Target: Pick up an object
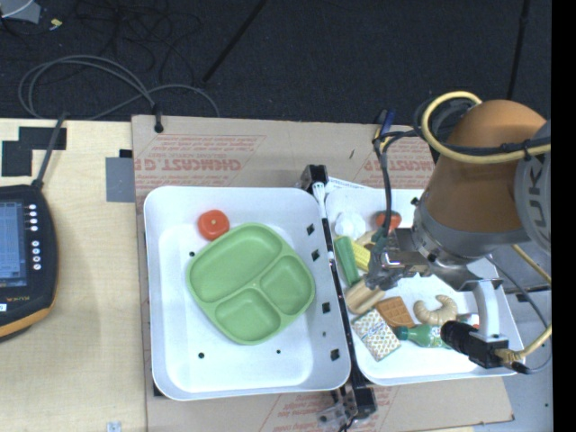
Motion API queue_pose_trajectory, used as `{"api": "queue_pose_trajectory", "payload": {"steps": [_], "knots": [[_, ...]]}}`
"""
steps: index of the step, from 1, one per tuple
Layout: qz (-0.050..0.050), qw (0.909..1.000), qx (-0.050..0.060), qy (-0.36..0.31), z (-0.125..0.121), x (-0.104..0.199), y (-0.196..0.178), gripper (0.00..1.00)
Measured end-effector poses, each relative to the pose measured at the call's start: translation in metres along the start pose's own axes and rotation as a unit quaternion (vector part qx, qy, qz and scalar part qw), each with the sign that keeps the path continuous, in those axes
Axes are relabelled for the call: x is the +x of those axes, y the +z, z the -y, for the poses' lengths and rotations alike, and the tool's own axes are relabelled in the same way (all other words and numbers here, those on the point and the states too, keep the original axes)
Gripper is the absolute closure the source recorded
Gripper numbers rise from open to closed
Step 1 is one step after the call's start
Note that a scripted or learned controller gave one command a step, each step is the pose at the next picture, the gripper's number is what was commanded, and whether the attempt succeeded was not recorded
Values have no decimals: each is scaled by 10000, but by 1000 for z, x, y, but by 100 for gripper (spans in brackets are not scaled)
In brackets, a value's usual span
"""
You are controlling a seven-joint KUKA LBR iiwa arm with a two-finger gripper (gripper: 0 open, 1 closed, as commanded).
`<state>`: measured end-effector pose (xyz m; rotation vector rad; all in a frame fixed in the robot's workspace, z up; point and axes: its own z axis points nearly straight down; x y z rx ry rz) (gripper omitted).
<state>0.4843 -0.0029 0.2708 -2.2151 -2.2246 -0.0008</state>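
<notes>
Bench: pale wood with a cardboard sheet [270, 151] under two white bins; dark floor with cables [99, 75] beyond.
Left bin [171, 331]: green divided plate [250, 282] lies at its middle; small orange disc [213, 224] just beside the plate's far-left rim.
Right bin [423, 372]: patterned packet [376, 335], brown square [394, 311], tan curved piece [437, 309] and green bottle [418, 335] crowd the near part; green tube [346, 257] and yellow piece [362, 256] lie farther back.
Gripper [382, 273]: low over the right bin's clutter, above a wooden stick [358, 297]; grip state cannot be told.
Arm [481, 183]: orange band over the right bin's far side.
Pendant [22, 255]: on the bench, far left.
</notes>
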Motion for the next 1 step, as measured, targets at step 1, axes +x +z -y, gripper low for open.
{"api": "queue_pose_trajectory", "payload": {"steps": [1], "knots": [[9, 10000, -2, -5, 7, 51, -66, 100]]}}
